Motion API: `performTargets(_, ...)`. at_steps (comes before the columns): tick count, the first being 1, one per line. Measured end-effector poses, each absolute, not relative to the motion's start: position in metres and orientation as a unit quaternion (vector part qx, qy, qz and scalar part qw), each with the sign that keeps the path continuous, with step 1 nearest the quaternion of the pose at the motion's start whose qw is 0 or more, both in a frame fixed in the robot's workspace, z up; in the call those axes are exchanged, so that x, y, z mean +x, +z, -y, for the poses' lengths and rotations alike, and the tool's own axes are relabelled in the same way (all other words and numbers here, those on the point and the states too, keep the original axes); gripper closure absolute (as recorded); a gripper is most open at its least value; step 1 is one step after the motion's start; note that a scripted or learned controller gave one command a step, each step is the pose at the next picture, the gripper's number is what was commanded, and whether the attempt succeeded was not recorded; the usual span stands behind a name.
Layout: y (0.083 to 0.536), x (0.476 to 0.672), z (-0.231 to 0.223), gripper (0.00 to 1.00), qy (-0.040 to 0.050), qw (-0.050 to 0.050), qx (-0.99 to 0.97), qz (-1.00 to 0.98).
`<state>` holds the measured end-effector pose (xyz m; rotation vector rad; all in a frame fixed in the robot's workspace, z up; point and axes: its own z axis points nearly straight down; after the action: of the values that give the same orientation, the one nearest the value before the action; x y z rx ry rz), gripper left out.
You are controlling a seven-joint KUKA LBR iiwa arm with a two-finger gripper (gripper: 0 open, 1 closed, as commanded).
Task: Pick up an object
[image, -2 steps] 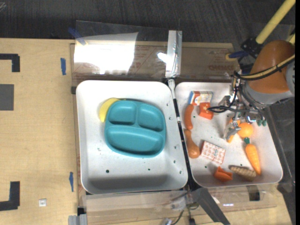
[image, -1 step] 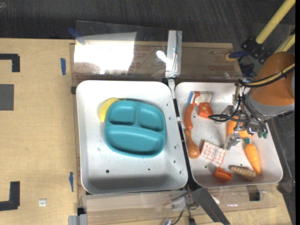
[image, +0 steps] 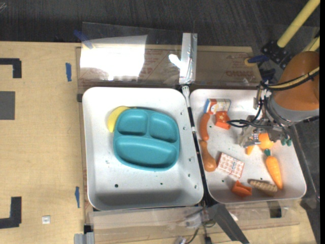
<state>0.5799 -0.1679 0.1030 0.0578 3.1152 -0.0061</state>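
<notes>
My gripper (image: 260, 135) hangs low over the right bin (image: 297, 187), in its upper right part, right over a small orange and yellow piece (image: 264, 140). Just below it lies a carrot (image: 274, 171). An orange sausage shape (image: 204, 128) and a brownish-orange piece (image: 209, 161) lie along the bin's left wall. A red block (image: 222, 118) and a small carton (image: 216, 105) sit near the bin's top. A red-and-white packet (image: 230, 165), an orange block (image: 241, 188) and a brown bread-like stick (image: 263, 186) lie toward the front.
The left bin (image: 96, 177) holds a teal divided plate (image: 146, 138) with a yellow item (image: 116, 117) peeking from under its upper left edge. A clear plastic sheet (image: 132, 60) lies behind the bins. Cables run from the arm (image: 299, 88) down to the wrist.
</notes>
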Motion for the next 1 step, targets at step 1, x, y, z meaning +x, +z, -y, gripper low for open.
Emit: performTargets(1, 0.2417, 0.5956, 0.153, 1.0, -0.0016, 0.01, 0.026, -1.0)
